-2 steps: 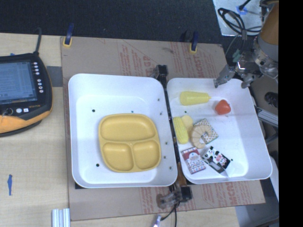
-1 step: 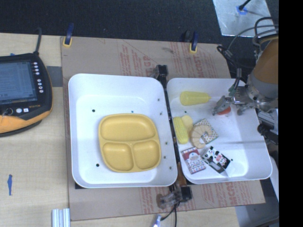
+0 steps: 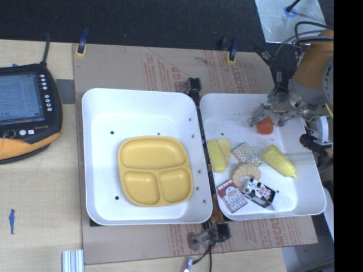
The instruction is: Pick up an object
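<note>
The right bin (image 3: 303, 205) holds several small items. Among them are a red piece (image 3: 265, 127) near the back, a yellow corn cob (image 3: 216, 155), a checked packet (image 3: 246, 152), a yellow pepper-like piece (image 3: 279, 161), a tan biscuit (image 3: 247, 171), a red-and-white card (image 3: 231, 196) and a black packet (image 3: 260, 193). My gripper (image 3: 272, 115) hangs low over the bin's back right. Its fingers are spread open, just behind and above the red piece. Nothing sits between them.
The left bin (image 3: 99, 152) holds a yellow three-compartment plate (image 3: 154, 170). A teach pendant (image 3: 22, 109) lies on the bench at far left. Clamps (image 3: 81, 43) pin the cardboard sheet at the back, and cables run at the bins' front edge (image 3: 207, 237).
</note>
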`<move>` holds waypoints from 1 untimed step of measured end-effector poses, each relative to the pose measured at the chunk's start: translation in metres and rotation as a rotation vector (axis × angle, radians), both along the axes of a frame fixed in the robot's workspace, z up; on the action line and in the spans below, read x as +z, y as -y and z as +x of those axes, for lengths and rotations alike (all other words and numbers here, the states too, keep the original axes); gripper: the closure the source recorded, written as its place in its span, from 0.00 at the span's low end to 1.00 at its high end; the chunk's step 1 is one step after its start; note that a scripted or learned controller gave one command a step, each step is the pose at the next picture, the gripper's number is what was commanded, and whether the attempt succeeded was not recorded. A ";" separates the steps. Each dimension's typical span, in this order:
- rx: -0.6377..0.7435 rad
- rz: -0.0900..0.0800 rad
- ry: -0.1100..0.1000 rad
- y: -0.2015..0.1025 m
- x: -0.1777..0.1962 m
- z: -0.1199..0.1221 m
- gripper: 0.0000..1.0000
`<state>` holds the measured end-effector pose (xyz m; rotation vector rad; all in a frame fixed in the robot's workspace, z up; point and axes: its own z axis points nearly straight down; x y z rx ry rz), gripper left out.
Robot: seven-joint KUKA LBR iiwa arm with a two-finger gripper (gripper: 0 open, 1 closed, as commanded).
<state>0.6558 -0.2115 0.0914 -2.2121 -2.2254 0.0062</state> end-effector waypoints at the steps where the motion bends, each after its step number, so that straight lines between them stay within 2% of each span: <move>1: 0.000 -0.001 0.001 -0.001 0.016 -0.081 0.00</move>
